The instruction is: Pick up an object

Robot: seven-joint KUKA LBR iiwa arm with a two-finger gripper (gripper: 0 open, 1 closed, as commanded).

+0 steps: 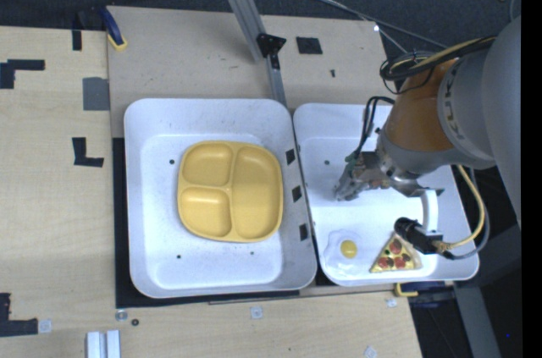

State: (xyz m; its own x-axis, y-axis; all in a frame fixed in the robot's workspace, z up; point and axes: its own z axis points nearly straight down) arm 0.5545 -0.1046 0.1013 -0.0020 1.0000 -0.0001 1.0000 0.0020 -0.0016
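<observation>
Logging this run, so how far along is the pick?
Nothing looks picked yet. The gripper is low in the right bin, over bare floor. The fried egg and pizza slice lie at the bin's near edge; the yellow plate sits in the left bin. Grasping and lifting remain.

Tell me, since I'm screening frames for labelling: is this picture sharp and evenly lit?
Camera view: lighting even, shadows soft; yellow three-compartment plastic plate crisp; gripper slightly soft; small pizza-slice toy and fried-egg toy small but legible; no strong glare on the white bins.
</observation>
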